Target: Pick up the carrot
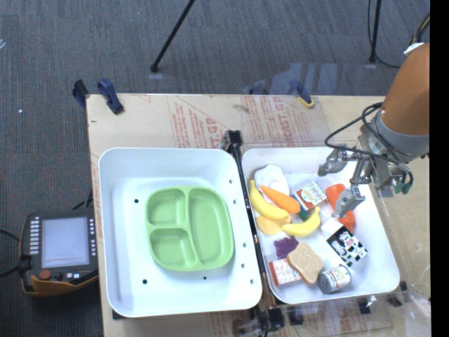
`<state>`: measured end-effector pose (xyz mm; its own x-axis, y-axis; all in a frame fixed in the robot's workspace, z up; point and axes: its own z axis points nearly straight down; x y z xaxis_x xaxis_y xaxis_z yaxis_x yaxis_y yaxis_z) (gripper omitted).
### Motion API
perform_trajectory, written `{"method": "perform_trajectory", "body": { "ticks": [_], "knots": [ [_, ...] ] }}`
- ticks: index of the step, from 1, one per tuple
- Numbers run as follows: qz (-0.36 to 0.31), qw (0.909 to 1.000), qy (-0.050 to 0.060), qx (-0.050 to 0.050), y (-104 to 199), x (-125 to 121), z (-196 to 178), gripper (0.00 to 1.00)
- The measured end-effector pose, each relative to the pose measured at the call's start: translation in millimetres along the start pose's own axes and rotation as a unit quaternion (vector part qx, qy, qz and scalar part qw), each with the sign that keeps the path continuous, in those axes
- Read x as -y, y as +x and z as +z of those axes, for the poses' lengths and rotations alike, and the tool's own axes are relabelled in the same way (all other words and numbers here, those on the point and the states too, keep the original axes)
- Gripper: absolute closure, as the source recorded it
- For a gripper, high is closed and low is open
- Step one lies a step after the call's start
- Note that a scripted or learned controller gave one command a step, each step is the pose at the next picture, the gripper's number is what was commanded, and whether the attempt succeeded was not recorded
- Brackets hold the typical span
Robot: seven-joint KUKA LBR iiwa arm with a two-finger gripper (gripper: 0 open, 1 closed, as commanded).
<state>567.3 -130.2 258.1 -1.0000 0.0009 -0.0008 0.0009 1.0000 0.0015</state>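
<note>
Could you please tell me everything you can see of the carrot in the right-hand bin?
The carrot is a small orange toy, plastic by its look, tapered, with a bit of green at its lower-right end. It lies flat and slantwise in the left half of the right bin, running from upper left to lower right. It rests partly over the fried egg and against the upper banana. The gripper hangs to its right, apart from it, not touching it.

Counts: 2 white bins point(112, 188) point(382, 258), 1 green divided plate point(189, 228), 1 carrot point(280, 200), 2 bananas point(266, 206) point(303, 225), 1 bread slice point(305, 262), 1 can point(334, 279), 1 black-and-white carton point(346, 245), 1 purple grape bunch point(285, 246). Other small items were too cluttered to count.
</note>
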Motion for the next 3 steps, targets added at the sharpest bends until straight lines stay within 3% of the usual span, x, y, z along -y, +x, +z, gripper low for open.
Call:
{"method": "perform_trajectory", "body": {
  "ticks": [1, 2, 3],
  "knots": [
    [0.013, 0.9999, -0.002, -0.006, 9, -35, 126, 0.0],
    [0.018, 0.9998, 0.0, 0.0, -5, -51, 171, 0.0],
    [0.015, 0.9999, 0.0, 0.001, -6, -53, 161, 1.0]
  ]
}}
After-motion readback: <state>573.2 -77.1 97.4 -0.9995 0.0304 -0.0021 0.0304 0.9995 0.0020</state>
